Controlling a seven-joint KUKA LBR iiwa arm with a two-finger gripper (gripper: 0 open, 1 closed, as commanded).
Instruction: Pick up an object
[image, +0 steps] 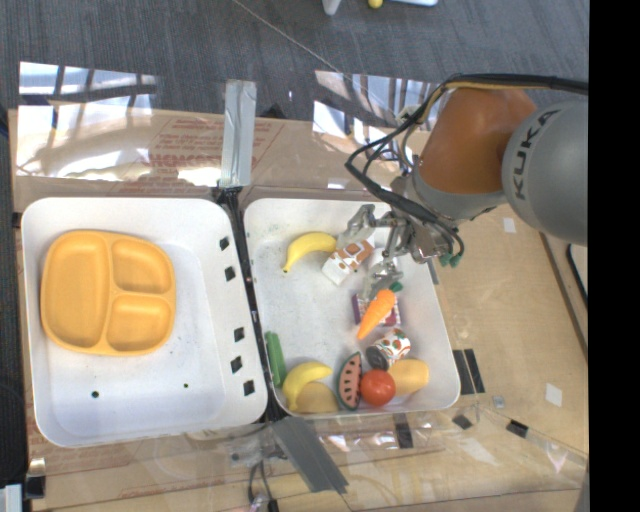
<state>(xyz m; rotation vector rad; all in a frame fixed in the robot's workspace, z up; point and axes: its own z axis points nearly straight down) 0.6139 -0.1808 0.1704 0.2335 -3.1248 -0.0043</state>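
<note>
My gripper (378, 243) hangs over the upper right part of the right bin (300, 310), its fingers (362, 217) spread open and nothing between them. A small white and brown toy carton (346, 260) lies just left of and below the fingers. A yellow banana (308, 247) lies further left. An orange carrot (376, 312) rests on a purple piece (361, 303) just below the gripper.
Along the right bin's near edge sit a watermelon slice (349, 380), a red tomato (377, 387), a yellow fruit (305, 378), a pale yellow piece (411, 375) and a green stick (274, 352). The left bin (150, 395) holds a yellow divided plate (107, 292).
</note>
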